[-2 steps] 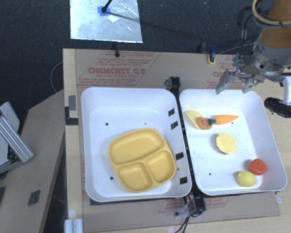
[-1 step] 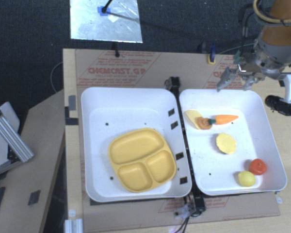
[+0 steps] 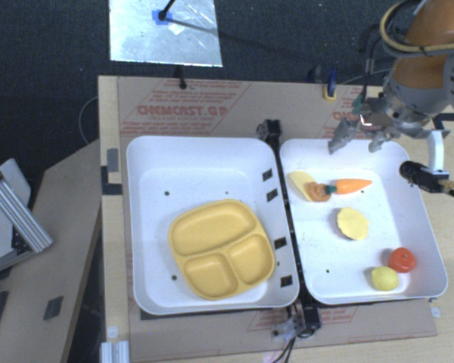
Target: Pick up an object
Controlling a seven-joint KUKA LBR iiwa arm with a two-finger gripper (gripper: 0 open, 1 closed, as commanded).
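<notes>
The lemon (image 3: 384,278) lies nearest, in the right bin (image 3: 431,237), just beside the tomato (image 3: 401,259). Farther back lie a yellow slice (image 3: 352,223) and a carrot (image 3: 350,186). The end effector (image 3: 358,140) hangs open above the bin's far edge, holding nothing.
</notes>
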